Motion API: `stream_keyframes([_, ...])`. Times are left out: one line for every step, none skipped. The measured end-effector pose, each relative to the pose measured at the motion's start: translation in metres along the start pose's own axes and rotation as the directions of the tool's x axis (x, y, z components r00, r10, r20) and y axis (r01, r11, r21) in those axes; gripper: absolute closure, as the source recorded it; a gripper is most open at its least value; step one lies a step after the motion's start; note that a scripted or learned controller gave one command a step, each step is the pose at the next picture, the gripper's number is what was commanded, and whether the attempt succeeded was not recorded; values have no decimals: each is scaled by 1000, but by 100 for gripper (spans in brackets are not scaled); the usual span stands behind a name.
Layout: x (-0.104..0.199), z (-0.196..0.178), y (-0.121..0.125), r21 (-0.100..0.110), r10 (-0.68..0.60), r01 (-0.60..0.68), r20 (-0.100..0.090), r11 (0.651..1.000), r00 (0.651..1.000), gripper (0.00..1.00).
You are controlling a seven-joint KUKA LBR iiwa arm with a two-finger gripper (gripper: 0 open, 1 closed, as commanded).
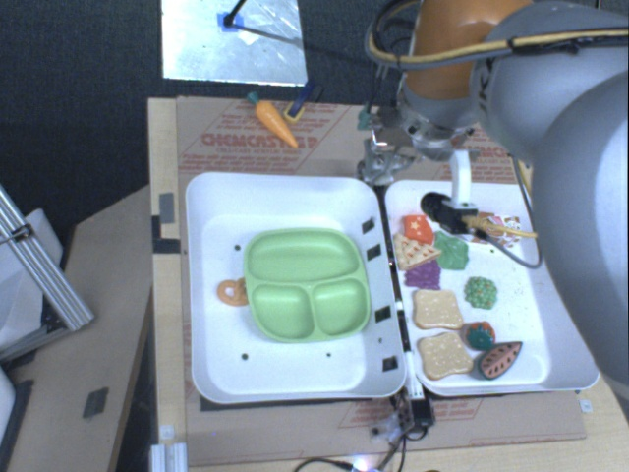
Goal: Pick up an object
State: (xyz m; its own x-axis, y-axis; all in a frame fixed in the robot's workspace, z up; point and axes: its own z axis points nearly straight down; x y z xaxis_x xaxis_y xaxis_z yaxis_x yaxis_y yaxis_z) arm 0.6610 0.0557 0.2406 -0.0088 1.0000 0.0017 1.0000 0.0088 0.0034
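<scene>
Camera view, nearest edge first: the right bin [536,308] carries a scatter of toy food. At its near end lie a brown leaf-shaped piece [499,359] and a bread slice [444,354], with a small teal-and-red piece [480,335] just behind them. A second bread slice [437,309] comes next, then a green broccoli-like piece [481,290] and a purple piece [425,274]. Farther in sit a waffle-patterned cracker [415,253], a green lump [453,252] and a red-orange piece [418,227], close together.

The left bin [211,224] holds a green divided plate [303,283] lying flat, and a small tan pretzel [233,292] just beside the plate's left rim.

Beyond these, the pincer [376,165] hangs over the far rim, about where the two bins meet. Whether it is wide or narrow I cannot tell, and nothing is seen in it. Past the bins, a toy carrot [275,123] lies on the counter [165,313], with a silvery sheet [234,28] farther still.

As I judge it, the pick is not yet done: every piece rests in its bin or on the counter. The red-orange piece and the cracker are the closest candidates. Left to do are the reach to one piece, the closing on it, and the lift.
</scene>
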Motion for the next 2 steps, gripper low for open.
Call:
stream_keyframes([46, 7, 5, 1, 0, 0, 0, 1000, 1000, 100])
stream_keyframes([51, 6, 3, 2, 2, -2, 1, 1000, 1000, 100])
